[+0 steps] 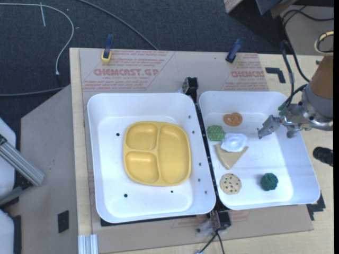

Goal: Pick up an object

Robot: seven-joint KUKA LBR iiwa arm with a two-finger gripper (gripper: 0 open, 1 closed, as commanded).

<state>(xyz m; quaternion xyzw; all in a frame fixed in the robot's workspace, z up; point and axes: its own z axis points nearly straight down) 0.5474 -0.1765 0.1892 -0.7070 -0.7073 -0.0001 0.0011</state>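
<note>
**Grey gripper poised over right bin, fingers spread and holding nothing**

Grey metal fingers of the gripper (276,126) stand parted above the floor of the right bin (302,168), nothing between them, the arm's wrist with its orange band (324,78) entering from the right. Nearest the fingertips, just to their left, sits a pretzel-shaped brown piece (232,119). A little lower and to the left of the gripper lies a small white object (234,142), resting against the top of a tan wedge (230,156) shaped like a slice of cheese or pizza. Beside these, farther left of the gripper and close to the bin's inner wall, is a green leafy piece (215,133). Below the gripper, toward the front of the bin, a dark green broccoli-like piece (269,181) stands alone, well apart from the fingers. Left of it, a round speckled cookie (230,183) lies flat near the front left corner. Farther still to the gripper's left, across the divide between the two containers, the left bin (106,142) carries a yellow tray (157,153) with three compartments, lying flat in the middle. Beyond both bins, at the far edge of the board, two blue clamps (108,47) (233,51) grip the cardboard base (137,73) printed with red lettering.
</note>
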